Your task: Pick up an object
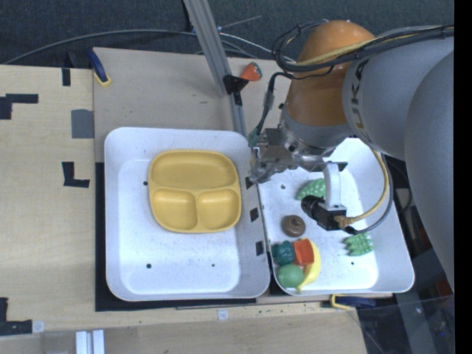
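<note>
Gripper [259,167] sits low at the near-left edge of the right bin [391,271], close against the divider where the two bins meet. Finger state: cannot tell, the wrist body covers them. Nothing seen held.

Candidate objects all lie in the right bin, toward the camera and to the right of the gripper: brown disc [293,226] nearest, then a tight cluster at the bin's front corner — teal piece [283,253], red block [304,251], green ball [290,275], banana [313,268]. Green toy [312,190] sits just right of the gripper; a second green toy [358,244] well apart, beyond the black cable fitting.

Judgement: the disc is the best target; it stands alone with bare floor around it. The cluster pieces touch, so a descent there risks pushing them.

Room: bin wall tight on the gripper's left; open floor lies right and forward. Left bin holds a yellow tray [195,190].
</note>
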`<state>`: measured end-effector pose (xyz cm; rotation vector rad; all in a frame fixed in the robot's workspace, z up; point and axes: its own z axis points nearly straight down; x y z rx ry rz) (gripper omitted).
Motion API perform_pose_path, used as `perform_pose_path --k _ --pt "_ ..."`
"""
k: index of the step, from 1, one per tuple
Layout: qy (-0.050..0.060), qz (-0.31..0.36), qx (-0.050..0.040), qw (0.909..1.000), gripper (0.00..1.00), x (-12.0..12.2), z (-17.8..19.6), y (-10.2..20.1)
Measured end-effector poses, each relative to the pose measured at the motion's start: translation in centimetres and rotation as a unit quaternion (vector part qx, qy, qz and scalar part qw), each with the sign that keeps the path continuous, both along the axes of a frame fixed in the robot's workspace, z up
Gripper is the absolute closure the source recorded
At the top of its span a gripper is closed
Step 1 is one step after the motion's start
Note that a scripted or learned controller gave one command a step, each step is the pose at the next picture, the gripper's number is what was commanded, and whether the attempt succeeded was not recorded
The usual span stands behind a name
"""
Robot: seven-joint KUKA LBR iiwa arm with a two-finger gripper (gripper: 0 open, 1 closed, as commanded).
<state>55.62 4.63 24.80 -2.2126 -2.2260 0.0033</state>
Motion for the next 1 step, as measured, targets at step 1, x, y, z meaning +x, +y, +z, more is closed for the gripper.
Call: perform_pose_path --k 1 --pt "0.001 0.0 0.0 1.0 1.0 -0.49 -1.84 5.23"
